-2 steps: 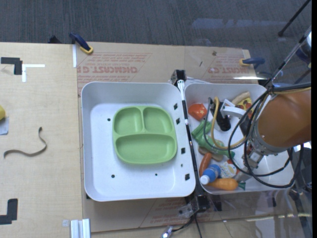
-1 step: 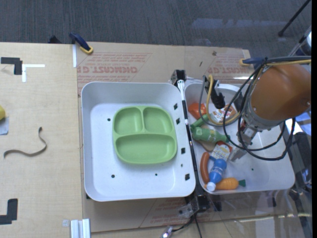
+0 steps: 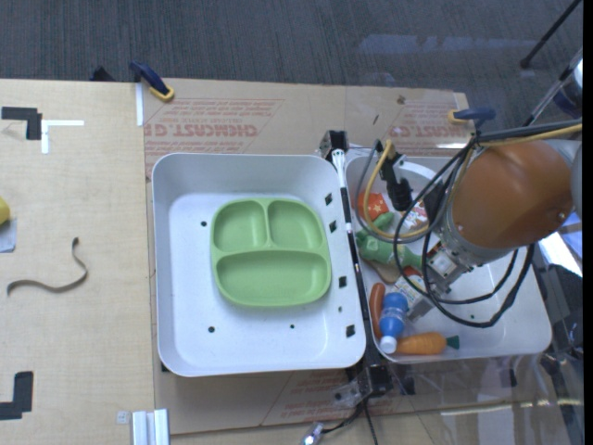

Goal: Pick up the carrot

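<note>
Camera view: the carrot [image 3: 420, 344] lies flat at the near edge of the right bin [image 3: 519, 336], green stub pointing right, its left tip touching a blue-capped bottle [image 3: 393, 315]. My arm's orange band [image 3: 510, 196] hangs over the bin's middle; my gripper [image 3: 435, 281] sits low under it, above and apart from the carrot, buried in black cables [image 3: 408, 213]. I cannot tell how my jaws stand.

Risks, as I judge them: the bottle crowds the carrot, so I may pinch both or knock the carrot aside. The bin wall is just beside it, so one jaw could strike the rim. The green divided plate [image 3: 271, 251] in the left bin [image 3: 176, 276] plays no part.
</note>
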